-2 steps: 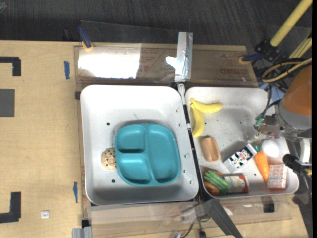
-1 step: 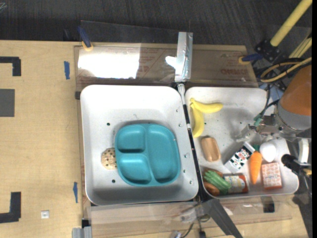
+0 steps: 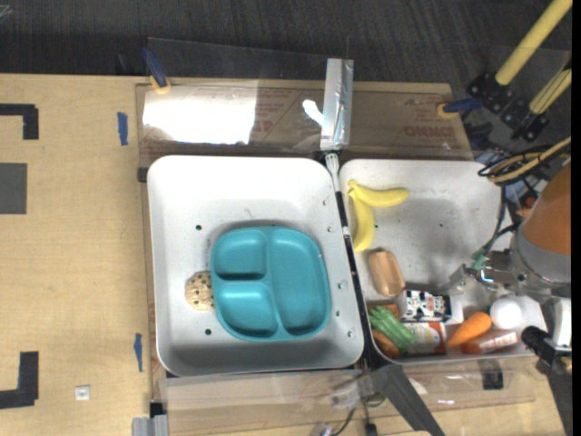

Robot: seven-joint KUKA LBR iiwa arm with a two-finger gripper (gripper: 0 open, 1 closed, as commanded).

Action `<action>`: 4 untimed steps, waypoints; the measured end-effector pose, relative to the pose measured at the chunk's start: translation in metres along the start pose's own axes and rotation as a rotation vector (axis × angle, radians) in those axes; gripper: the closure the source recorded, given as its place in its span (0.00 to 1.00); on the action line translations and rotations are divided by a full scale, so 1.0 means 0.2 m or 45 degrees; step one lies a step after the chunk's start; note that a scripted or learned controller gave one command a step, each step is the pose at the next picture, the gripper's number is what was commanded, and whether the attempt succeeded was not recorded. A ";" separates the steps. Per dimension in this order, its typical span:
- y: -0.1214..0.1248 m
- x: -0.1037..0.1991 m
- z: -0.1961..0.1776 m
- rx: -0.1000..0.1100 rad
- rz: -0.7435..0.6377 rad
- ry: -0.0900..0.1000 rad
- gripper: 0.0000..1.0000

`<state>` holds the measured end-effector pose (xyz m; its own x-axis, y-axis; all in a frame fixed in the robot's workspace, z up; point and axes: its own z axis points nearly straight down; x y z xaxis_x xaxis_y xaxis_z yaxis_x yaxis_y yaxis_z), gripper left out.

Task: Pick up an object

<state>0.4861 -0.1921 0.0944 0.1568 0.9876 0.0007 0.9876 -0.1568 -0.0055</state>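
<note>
Right now, two white bins are sitting side by side on the tabletop (image 3: 73, 243). The left bin (image 3: 172, 189) is holding a teal tray (image 3: 270, 282) with three sections. A small round cookie (image 3: 199, 290) is lying just beside the tray's left edge, touching it.

The right bin (image 3: 427, 189) is holding the other things. A yellow banana (image 3: 368, 209) is lying near the top left corner, against the wall between the bins. Below it, a small brown bread roll (image 3: 385, 272) is resting. Along the bottom edge, a green vegetable (image 3: 393, 328), a black and white box (image 3: 425, 305), an orange carrot (image 3: 469, 328) and a white ball (image 3: 507, 313) are crowding close together.

The grey and orange arm (image 3: 549, 234) is reaching in from the right, above the right bin's far side. Its pincer (image 3: 478, 271) is hanging near the box and the ball, but how wide it is opening is too hard to tell.
</note>
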 end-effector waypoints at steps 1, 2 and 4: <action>0.38 0.60 -0.44 -0.004 -0.343 -0.001 0.00; 0.49 0.45 -0.36 -0.002 -0.491 -0.003 0.00; 0.81 0.60 -0.21 0.004 -0.578 0.000 0.00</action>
<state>0.6649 -0.0996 0.1350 -0.2919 0.9564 0.0036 0.9564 0.2919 -0.0077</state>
